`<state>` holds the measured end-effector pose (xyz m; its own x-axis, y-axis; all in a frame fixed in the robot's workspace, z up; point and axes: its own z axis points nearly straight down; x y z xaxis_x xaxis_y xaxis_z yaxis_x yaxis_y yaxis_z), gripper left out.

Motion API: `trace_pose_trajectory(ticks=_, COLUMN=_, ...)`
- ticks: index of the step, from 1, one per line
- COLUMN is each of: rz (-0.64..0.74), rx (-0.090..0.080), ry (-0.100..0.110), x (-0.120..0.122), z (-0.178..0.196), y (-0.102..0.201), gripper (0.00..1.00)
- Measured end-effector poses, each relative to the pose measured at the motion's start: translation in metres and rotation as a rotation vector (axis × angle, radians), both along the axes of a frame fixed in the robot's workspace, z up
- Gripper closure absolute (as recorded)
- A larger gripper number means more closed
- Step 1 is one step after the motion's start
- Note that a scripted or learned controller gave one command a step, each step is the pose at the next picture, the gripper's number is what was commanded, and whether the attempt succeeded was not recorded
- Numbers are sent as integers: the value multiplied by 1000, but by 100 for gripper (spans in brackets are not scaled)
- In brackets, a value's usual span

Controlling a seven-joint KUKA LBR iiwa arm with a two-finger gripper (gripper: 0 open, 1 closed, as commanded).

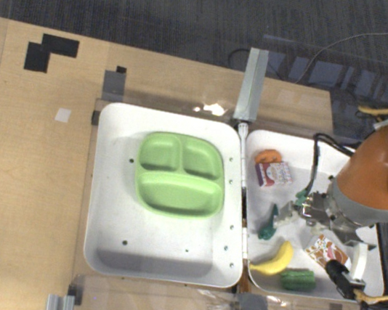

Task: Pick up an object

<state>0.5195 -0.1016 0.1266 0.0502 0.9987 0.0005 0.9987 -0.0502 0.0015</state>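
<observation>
My gripper (294,210) hangs over the middle of the right bin (327,152), with the grey arm and its orange band reaching in from the right. A dark teal object (269,226) lies just below and left of the gripper, apart from it as far as I can see. A yellow banana (276,258) and a green vegetable (298,279) lie at the bin's front. A patterned packet (325,250) sits partly under the wrist. An orange item (269,156) and a purple-and-white packet (275,174) lie at the back left.
The left bin (113,174) holds a green divided plate (179,173). A metal divider (242,195) runs between the two bins. The wooden bench (20,180) extends to the left.
</observation>
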Motion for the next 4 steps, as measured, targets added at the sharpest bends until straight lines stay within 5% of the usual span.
trace_pose_trajectory(ticks=1, rz=-35, rx=-11, ry=-52, x=-17, z=-24, y=12, gripper=0)
trace_pose_trajectory(ticks=2, rz=124, rx=-2, ry=-15, x=36, z=-35, y=-4, gripper=0)
trace_pose_trajectory(ticks=3, rz=199, rx=-2, ry=-5, x=122, z=-31, y=14, gripper=0)
trace_pose_trajectory(ticks=4, rz=271, rx=3, ry=36, x=144, z=-37, y=9, gripper=0)
